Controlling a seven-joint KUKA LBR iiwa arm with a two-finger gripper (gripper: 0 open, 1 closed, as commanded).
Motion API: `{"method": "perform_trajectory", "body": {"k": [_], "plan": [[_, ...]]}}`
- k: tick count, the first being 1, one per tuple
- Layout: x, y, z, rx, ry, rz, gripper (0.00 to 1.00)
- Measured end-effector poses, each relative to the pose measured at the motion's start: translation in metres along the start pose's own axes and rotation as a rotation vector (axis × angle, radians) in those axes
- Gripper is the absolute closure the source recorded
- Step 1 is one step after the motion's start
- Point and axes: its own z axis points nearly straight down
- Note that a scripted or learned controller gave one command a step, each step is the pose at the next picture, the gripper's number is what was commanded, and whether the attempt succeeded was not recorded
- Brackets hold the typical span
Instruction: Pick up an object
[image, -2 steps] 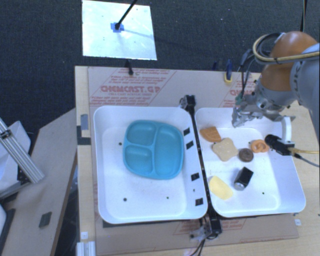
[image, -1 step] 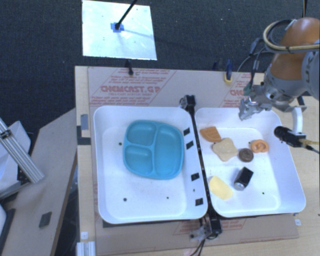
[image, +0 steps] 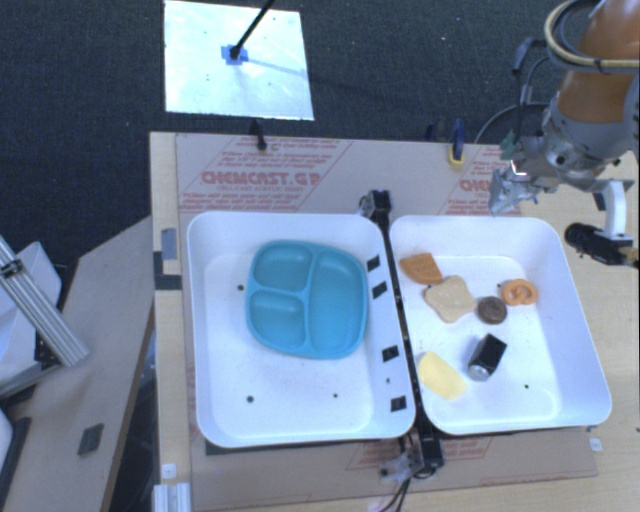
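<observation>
Gripper (image: 508, 190): open or shut, can't tell, too blurred. Hangs over the back rim of the right bin, at its rear right corner, well apart from every obj in it. Nothing seen in its grasp.

Largest to smallest:

- Bench board (image: 300, 170), tan w/ red print, under both bins.
- Left bin (image: 215, 330), white, shallow. Holds a blue divided plate (image: 305, 300), three compartments, lying flat approx. mid-bin.
- Right bin (image: 570, 370), white, touching the left bin along a black centre strip. Holds all six small objs.
- Arm (image: 595, 70), grey w/ orange band, reaching in from the top right.
- White sheet (image: 235, 60) on the dark floor behind the bench.
- Beige flat piece (image: 449, 298), roughly square, no clear long axis, near bin centre.
- Yellow block (image: 441, 376), front left of the right bin; long axis diagonal, upper left to lower right.
- Orange wedge (image: 421, 268), back left, just beside the beige piece; long axis approx. left-right, narrow end pointing left.
- Black cylinder (image: 487, 357), lying down, just right of the yellow block; long axis diagonal, silvery end pointing lower left.
- Orange ring (image: 518, 292), right of centre, round.
- Brown disc (image: 491, 310), btw. the beige piece and the ring, nearly touching the ring.
</observation>
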Motion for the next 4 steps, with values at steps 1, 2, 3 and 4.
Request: {"method": "perform_trajectory", "body": {"k": [1, 2, 3, 4], "plan": [[0.041, -0.016, 0.002, 0.005, 0.001, -0.001, 1.0], [0.087, -0.037, 0.02, 0.006, 0.001, -0.001, 1.0], [0.132, -0.062, 0.016, 0.007, 0.002, -0.003, 1.0], [0.179, -0.089, 0.036, 0.008, 0.002, -0.004, 1.0]]}}
